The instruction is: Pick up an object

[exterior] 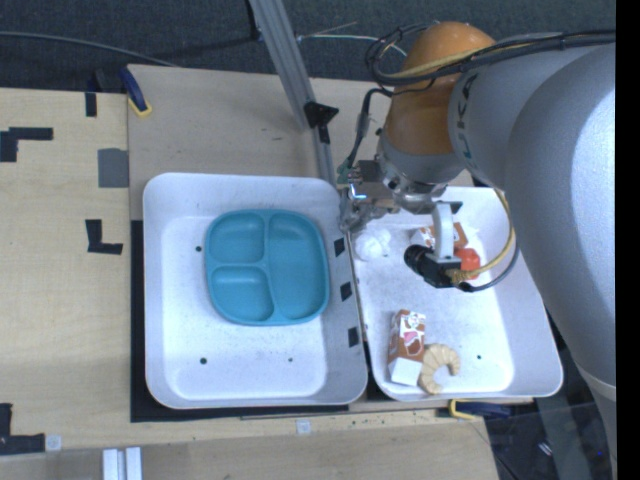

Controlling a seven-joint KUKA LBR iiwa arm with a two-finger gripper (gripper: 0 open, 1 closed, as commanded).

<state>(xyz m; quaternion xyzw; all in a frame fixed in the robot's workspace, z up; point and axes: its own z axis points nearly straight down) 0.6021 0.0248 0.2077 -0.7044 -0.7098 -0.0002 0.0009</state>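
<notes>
While end effector [352,206] hovers, croissant [438,365] lies well apart.

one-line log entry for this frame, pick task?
phase: reach | tool: low at right bin top-left corner, by white lump | held: nothing seen | croissant: right bin, front | blue tray: left bin

Bins [180,368]: white plastic, smooth, faintly speckled. Divided plate [268,266]: teal plastic, matt. Bench [60,298]: pale wood-grain board, matt. Arm [560,118]: grey casing, smooth, satin sheen; orange band [440,53] glossy. Croissant [438,365]: tan, looked like moulded plastic.
</notes>
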